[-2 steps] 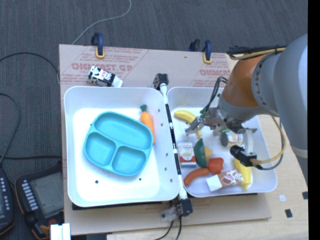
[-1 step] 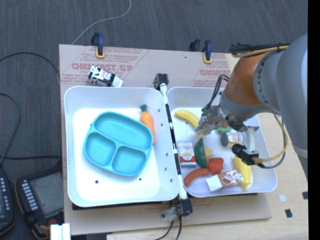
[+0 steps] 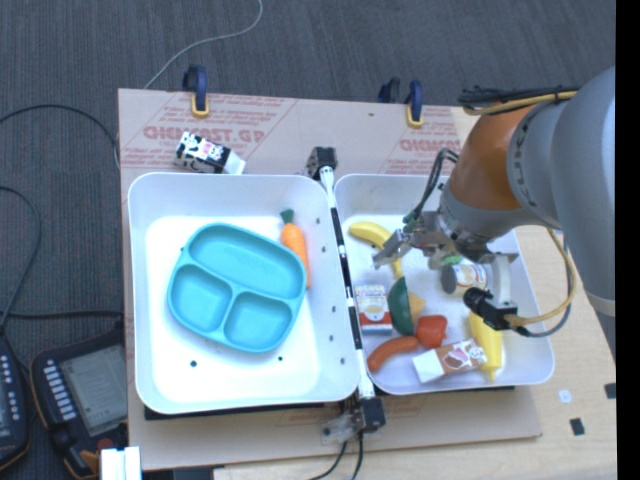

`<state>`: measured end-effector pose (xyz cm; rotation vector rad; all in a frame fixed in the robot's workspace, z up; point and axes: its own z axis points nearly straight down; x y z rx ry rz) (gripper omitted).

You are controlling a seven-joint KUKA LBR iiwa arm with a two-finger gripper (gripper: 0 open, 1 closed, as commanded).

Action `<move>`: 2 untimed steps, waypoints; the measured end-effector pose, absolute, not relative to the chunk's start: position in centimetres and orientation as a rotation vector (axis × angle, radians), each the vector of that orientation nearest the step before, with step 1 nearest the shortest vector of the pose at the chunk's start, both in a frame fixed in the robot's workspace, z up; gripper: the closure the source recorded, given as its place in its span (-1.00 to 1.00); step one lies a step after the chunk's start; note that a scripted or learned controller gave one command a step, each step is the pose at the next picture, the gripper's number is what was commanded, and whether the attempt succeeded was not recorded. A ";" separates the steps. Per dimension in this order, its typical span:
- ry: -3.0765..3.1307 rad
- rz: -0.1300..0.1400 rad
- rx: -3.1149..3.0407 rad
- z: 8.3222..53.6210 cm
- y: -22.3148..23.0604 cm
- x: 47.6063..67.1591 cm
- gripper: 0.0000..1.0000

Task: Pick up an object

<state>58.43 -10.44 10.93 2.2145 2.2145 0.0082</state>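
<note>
Two white bins, my gripper (image 3: 432,243) low over the right bin (image 3: 535,368).
Banana (image 3: 368,233) lies beside it, long axis left-right; I cannot tell my fingers' spread.

My arm (image 3: 560,158) is grey with an orange band. Both bins (image 3: 140,268) are white. I see a light-blue divided plate (image 3: 237,286), an orange carrot (image 3: 295,245) with green top, yellow bananas (image 3: 369,233), and a red sausage (image 3: 391,350).

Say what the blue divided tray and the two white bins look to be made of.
Blue divided tray: probably moulded plastic or silicone, matte, with soft rounded compartment edges. White bins: likely thin glossy plastic, with smooth rounded rims and a faint sheen.
</note>
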 end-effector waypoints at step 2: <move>2.214 0.007 2.215 11.9 -10.5 58.4 -1.00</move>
